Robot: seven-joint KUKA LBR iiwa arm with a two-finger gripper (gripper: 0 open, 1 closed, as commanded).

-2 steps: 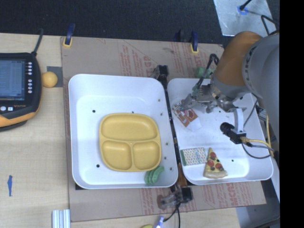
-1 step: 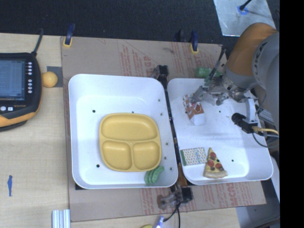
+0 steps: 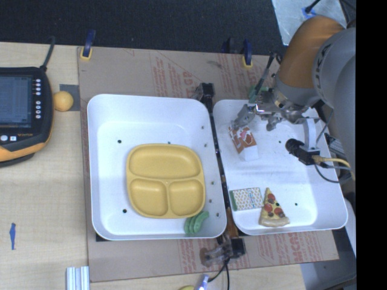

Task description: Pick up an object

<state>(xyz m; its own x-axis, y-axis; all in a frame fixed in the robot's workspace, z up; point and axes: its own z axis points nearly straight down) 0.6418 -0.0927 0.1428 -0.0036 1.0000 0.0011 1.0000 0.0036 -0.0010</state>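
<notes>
Two white bins sit side by side on the worktop (image 3: 54,180), and the arm's gripper (image 3: 249,121) is down in the far left corner of the right bin (image 3: 314,219). A small red-and-white packet (image 3: 244,140) sits right at its fingers, and from here it looks pinched between them, tilted, with its lower end near the bin floor. I would call this the grasp itself, or the very start of the lift. The next move needs a straight rise that keeps the packet clear of the bin wall beside it, and the grip looks thin, so it may slip. Nearer me in the same bin lie a toy pizza slice (image 3: 273,209) and a pale patterned card (image 3: 246,198). The left bin (image 3: 103,162) holds a yellow divided tray (image 3: 164,179) and a green item (image 3: 196,223).
</notes>
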